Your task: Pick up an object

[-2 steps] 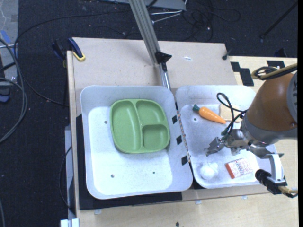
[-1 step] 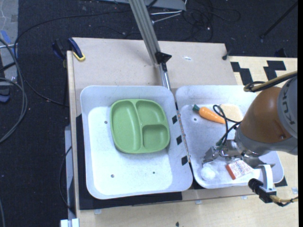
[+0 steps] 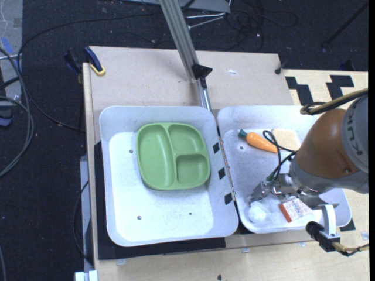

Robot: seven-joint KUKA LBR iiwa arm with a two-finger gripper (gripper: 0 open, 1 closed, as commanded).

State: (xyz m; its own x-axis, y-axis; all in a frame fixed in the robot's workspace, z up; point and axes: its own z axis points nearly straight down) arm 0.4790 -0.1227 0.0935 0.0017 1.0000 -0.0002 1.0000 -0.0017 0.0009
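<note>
— Jaws first: can we tell how they stand?
— We cannot; they hang low in the right white bin (image 3: 234,127), near a small white lump (image 3: 258,213).
— And smaller things?
— We see an orange carrot-shaped toy (image 3: 261,143) by the bin's far wall.

Hardly any lettering is showing from up here.
Pale letters, seemingly "KU", are running along the grey arm (image 3: 354,134) at the right edge; the red-and-white packet (image 3: 295,209) is carrying print too small to read.
</note>
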